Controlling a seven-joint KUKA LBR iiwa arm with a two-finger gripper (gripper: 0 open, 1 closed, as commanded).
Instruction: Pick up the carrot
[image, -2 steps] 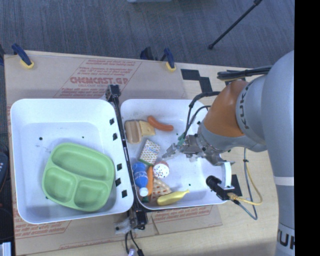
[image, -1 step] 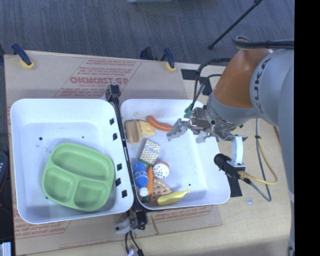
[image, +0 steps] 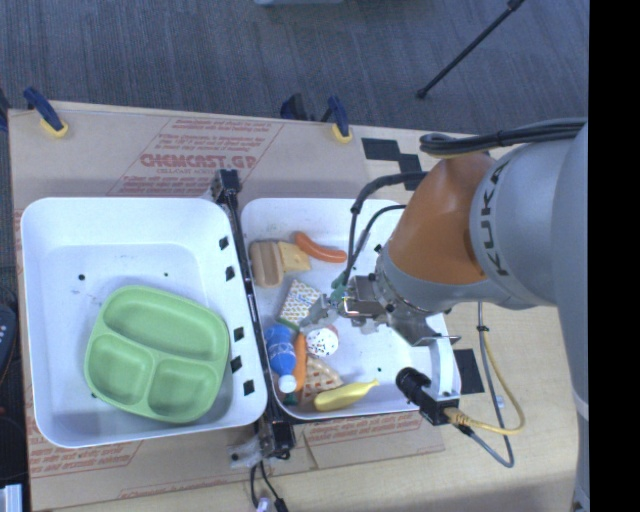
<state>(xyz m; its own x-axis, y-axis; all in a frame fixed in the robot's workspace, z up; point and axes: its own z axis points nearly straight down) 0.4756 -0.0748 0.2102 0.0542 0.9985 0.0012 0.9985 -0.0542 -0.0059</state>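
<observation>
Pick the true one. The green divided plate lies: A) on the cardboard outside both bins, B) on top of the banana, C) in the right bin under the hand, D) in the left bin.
D: the green divided plate rests on the floor of the left bin, apart from the toy food in the right bin.

The arm reaches in from the right over the right bin (image: 300, 212), its gripper (image: 335, 303) low among the toys. A carrot (image: 300, 358) lies beside a blue bottle (image: 281, 350), near a banana (image: 345, 396). A green tray (image: 157, 352) sits in the left bin (image: 60, 225).
</observation>
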